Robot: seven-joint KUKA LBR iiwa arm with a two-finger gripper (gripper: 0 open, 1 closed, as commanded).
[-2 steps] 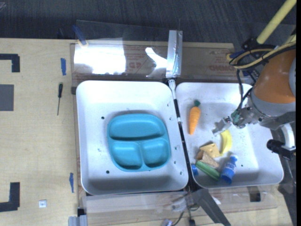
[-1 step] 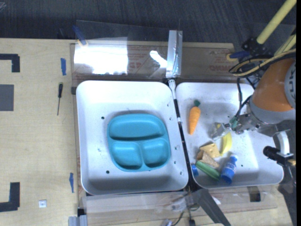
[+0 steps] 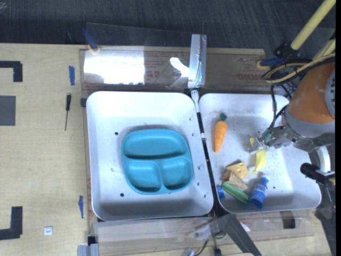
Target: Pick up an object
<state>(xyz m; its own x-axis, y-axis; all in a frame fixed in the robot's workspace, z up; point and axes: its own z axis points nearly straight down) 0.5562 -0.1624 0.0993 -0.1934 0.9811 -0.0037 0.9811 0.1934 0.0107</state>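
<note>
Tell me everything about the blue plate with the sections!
The blue plate is a turquoise tray with rounded corners that looks like smooth plastic. Ridges split it into three compartments: one long one across the top and two smaller ones below. It lies flat and right side up in the middle of the left bin, slightly turned. Nothing lies in it, and it touches just the bin's floor.

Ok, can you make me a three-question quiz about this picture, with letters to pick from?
1. Where is the carrot?
A. left bin
B. right bin
C. on the bench

2. What colour is the tray?
A. blue
B. red
C. yellow

3. How many sections does the tray have?
A. one
B. three
C. six

Answers: 1 B, the carrot lies at the right bin's left side. 2 A, it is light blue, in the left bin. 3 B, one long section above two smaller ones.
</note>
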